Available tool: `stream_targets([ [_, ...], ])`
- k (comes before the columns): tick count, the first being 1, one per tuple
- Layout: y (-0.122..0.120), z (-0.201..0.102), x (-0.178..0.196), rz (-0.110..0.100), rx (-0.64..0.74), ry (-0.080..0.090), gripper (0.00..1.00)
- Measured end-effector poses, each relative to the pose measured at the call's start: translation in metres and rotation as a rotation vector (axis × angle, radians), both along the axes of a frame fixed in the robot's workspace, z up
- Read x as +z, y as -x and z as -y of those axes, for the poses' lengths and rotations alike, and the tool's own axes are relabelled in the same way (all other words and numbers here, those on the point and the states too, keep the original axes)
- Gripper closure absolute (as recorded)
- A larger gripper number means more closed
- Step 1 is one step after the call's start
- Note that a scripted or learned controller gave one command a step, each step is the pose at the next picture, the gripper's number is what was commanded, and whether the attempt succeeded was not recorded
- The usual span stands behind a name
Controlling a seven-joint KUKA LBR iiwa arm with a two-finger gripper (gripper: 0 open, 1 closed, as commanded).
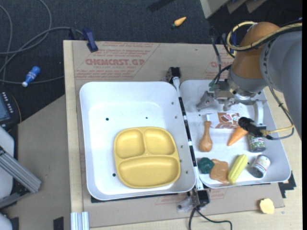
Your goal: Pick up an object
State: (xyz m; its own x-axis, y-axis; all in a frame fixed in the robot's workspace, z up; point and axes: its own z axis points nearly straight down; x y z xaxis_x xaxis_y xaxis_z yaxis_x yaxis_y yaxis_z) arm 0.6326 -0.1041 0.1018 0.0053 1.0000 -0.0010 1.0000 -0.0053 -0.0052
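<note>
— Where was the two-finger gripper?

— At the upper part of the right-hand white bin, right of frame centre, hanging under the grey arm with its orange band. I could not tell whether it was released or clenched; nothing showed plainly between its tips.

— What lay nearest to it?

— Just below it, a small flat packet printed in brown and white. Beside that, toward the lower right, an orange toy carrot, tilted, with a black piece of the arm's fittings close over its upper end.

— And farther out?

— A tan toy drumstick lay lengthwise near the bin's left wall. Along the lower edge sat a dark green lump, a tan bread-like piece touching it, and a yellow corn cob leaning against that. Two small tins stood at the lower right.

— The other bin?

— The left-hand white bin held a yellow three-compartment plastic plate in its lower half.
</note>
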Motion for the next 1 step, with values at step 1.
stream_targets([
  [1, 0.0414, 0.0056, -0.0184, -0.001, 0.003, -0.002, 0.0],
])
